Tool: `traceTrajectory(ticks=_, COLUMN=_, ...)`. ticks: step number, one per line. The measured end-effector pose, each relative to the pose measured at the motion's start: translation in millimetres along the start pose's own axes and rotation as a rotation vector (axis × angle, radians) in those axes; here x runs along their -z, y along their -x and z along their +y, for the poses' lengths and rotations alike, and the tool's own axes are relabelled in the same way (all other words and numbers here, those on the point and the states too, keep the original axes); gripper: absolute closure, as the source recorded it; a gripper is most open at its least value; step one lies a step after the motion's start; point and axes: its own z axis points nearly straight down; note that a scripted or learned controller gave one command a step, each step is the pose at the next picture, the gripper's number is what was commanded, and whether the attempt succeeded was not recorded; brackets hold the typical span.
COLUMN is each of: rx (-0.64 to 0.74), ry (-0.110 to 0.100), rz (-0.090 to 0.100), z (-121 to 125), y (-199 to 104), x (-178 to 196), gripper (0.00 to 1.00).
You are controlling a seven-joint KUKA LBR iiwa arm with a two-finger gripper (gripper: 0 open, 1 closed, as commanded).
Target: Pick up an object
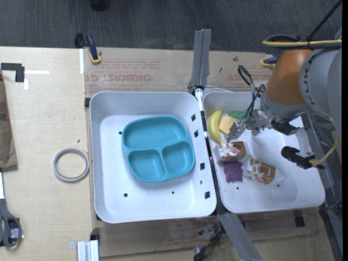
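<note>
Two fingers of the gripper are seen low over the far-left corner of the right bin, but whether they stand apart or together cannot be told, since the tips are lost among the items beneath them. Just beside the tips a banana is lying against the bin's left wall, with a pale yellow block touching it and something green behind. A little nearer the camera a brown-and-white packet, a purple item and an orange-and-white packet are laid out close together. Nothing is shown between the fingers, so the pick is judged not yet made; the wrist is tilted towards the crowded corner, probably because the candidates are bunched there. The left bin is occupied by a blue divided tray. On the cardboard behind the bins red printing is seen mirrored and too faint to read; print on the packets is too small to make out. A grey ring is lying well apart on the bench.
</note>
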Motion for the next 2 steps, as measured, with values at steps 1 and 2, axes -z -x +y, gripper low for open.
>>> traceTrajectory(ticks=1, rx=0.122, ry=-0.012, rz=0.004, z=52.5, y=12.5, x=-8.7, gripper=0.00)
traceTrajectory(ticks=2, rx=0.125, ry=-0.005, rz=0.000, z=54.8, y=12.9, x=3.6, gripper=1.00)
